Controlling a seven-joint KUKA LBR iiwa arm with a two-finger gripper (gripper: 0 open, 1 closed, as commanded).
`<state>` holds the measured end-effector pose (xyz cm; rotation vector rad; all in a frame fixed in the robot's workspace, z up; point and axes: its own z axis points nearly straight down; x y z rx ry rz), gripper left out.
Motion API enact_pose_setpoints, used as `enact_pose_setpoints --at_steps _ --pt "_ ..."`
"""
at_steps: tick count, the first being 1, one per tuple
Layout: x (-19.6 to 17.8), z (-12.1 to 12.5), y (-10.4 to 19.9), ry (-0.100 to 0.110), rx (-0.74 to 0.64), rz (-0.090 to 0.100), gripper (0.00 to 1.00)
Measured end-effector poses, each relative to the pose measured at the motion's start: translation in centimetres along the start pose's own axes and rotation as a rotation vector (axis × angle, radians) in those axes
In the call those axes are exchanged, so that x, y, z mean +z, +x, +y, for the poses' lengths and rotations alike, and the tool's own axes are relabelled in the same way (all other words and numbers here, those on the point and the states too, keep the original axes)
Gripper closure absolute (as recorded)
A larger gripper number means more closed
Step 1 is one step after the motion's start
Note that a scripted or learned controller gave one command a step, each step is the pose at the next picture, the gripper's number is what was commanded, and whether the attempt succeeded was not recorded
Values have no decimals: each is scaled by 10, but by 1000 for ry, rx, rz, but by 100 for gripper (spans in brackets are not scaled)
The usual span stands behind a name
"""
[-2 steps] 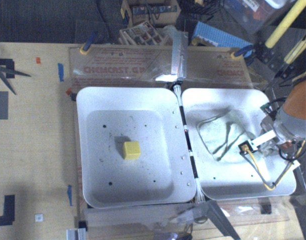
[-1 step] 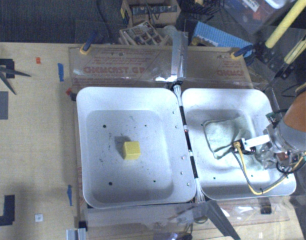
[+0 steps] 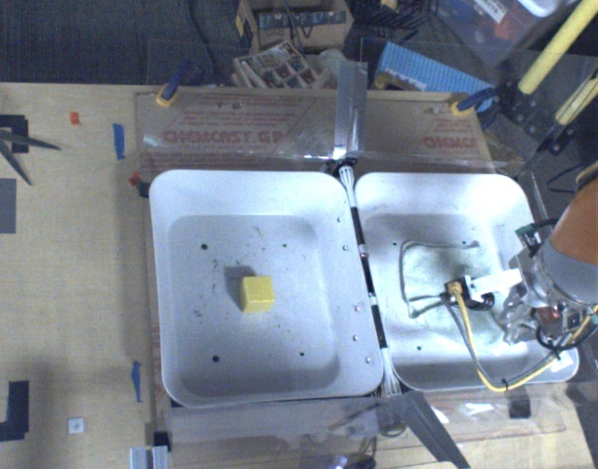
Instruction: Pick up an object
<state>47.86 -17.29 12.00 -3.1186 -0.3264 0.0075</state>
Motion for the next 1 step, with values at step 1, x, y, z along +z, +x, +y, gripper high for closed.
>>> enact_pose_setpoints --at_steps 1 --pt "0 0 0 0 0 0 0"
